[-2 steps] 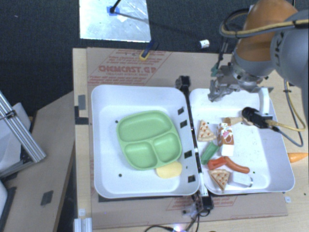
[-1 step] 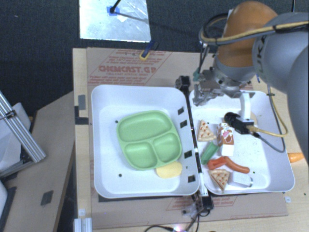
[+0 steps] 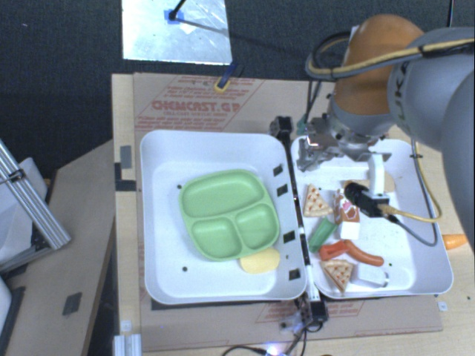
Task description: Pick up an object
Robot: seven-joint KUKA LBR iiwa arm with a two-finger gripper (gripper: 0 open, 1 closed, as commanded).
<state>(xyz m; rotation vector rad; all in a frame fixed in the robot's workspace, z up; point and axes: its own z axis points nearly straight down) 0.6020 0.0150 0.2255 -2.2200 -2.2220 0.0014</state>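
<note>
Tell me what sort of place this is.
Probably a robotics lab's grasping test bench. Two white bins sit on cardboard, the right one holding toy food such as a hot dog, with a green tray in the left, and the arm reaching in.

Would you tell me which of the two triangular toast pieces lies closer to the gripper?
The upper toast triangle, just below the gripper; the other toast triangle sits at the bin's near edge.
</note>
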